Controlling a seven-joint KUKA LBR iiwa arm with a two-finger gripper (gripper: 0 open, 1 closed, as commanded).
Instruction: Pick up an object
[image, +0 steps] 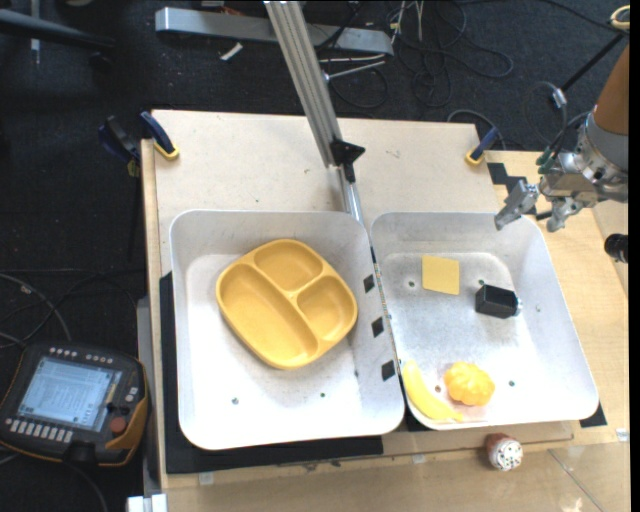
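The jaws (533, 212) are hanging spread open with nothing between them, over the upper right rim of the right bin (560, 300), at the end of the arm (610, 140) that is reaching in from the right.

Inside that right bin, 4 things are lying. A small black block (496, 301) is sitting nearest the jaws, well below them. Just to its left, a flat pale yellow square (441, 275) is lying on the bin floor. Near the bin's front edge, a lumpy orange-yellow object (468, 384) is resting just beside a banana (422, 394), which is curving along the front left corner.

The left bin (200, 400) is holding 1 thing: a yellow divided plate (287, 301) with 3 compartments.

A small speckled ball (505, 453) is lying on the table (250, 160) in front of the right bin.
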